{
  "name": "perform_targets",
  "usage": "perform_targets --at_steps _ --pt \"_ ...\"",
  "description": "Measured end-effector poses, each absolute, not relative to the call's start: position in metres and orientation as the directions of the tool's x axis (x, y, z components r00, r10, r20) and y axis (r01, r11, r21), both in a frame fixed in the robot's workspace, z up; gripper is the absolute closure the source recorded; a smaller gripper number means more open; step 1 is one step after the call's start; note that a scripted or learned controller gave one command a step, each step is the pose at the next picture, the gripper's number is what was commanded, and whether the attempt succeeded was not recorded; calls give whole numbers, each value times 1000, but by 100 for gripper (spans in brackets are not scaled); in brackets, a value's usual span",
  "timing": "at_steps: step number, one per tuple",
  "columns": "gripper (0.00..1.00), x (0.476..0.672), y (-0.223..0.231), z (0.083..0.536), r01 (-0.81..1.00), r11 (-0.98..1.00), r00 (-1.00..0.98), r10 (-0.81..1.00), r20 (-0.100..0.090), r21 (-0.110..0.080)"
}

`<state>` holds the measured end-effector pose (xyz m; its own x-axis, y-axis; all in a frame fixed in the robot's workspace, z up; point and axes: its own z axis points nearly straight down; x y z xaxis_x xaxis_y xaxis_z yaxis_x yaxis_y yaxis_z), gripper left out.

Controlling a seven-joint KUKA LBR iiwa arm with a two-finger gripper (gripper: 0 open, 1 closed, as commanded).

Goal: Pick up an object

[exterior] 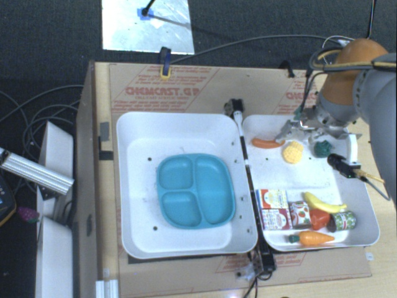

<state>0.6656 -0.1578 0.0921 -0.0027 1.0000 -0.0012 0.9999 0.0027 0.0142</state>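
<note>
Holding both white bins side by side, the big brown surface point(186, 85) is the largest thing, and it keeps everything where the arm can reach. Next comes the left bin point(133, 166), which has a blue plate point(195, 188) with three parts lying flat in its middle. The right bin point(366, 219) is where all the toy food sits, so that is the place to pick from. The grey arm point(372, 95) comes in from the right and bends down over the far end of that bin. Its hand point(304, 128) hangs low there, just beside a yellow lumpy toy point(293, 152) that looks a bit like corn. I cannot tell if the hand is open or closed, and nothing shows inside it. My guess is that it is going for something at that far end, because it sits so near to those toys. A small orange pepper point(267, 144) lies just to the left of the yellow toy, and a little green thing point(322, 146) lies to its right. At the near end the toys are pushed close together: two small boxes point(280, 208) with red pictures, a yellow banana point(322, 202), a little can point(343, 221), and an orange carrot point(312, 238) near the front wall. Those packed toys may be harder to grab one at a time.
</note>
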Motion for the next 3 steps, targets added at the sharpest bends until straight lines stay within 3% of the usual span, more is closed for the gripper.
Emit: perform_targets --at_steps 1,2,3 --pt "0 642 -140 85 1000 3 -3 1000 -1 2" --pt "0 644 -106 85 1000 5 -5 1000 0 1" --pt "100 644 -106 96 1000 6 -6 1000 0 4"
